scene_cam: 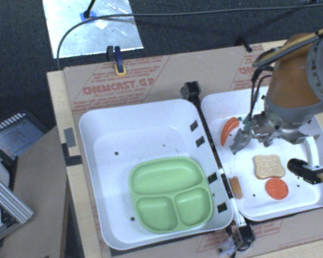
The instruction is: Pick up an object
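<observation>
Two white bins sit side by side on a printed cardboard sheet [140,79].

Left bin [103,166]: holds one green divided plate [170,193], lying flat in the near half, three compartments facing up.

Right bin [234,101]: four loose items.
- Orange-red curved piece [228,130], far left part of the bin, close to the divider between the bins.
- Toast slice [268,166], around the middle of the bin, lying flat.
- Red disc [276,188], just near of the toast slice and close beside it; contact between the two is hard to judge.
- Small brown piece [235,187], against the bin's left wall, near side, apart from the toast.

Arm [302,85]: grey with an orange band, reaching in from the right over the far half of the right bin.

End effector [238,141]: low over the bin floor, pointing left, just near and right of the orange-red curved piece and far-left of the toast slice. Cannot tell from this angle whether it is apart or together, nor whether it touches the curved piece. Nothing is visibly held in it; all four items lie on the bin floor.
</observation>
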Robot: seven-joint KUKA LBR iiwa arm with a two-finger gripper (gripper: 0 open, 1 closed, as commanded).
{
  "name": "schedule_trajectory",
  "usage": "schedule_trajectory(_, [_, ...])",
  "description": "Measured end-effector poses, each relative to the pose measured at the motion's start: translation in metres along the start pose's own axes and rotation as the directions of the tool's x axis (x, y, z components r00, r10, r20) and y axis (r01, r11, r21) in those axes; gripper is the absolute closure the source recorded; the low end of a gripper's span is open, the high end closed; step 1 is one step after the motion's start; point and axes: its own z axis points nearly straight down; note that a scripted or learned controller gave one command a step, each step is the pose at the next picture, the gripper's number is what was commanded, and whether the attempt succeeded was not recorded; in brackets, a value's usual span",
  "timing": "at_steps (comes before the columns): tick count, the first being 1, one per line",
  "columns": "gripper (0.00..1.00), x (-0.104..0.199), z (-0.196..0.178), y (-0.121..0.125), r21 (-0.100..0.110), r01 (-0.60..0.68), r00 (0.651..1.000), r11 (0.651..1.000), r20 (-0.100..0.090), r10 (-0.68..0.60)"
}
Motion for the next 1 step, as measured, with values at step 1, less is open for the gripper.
schedule_trajectory(1, [0.00, 0.0004, 0.0522, -0.0001, -0.002, 0.000, 1.000, 1.000, 0.000, 0.000])
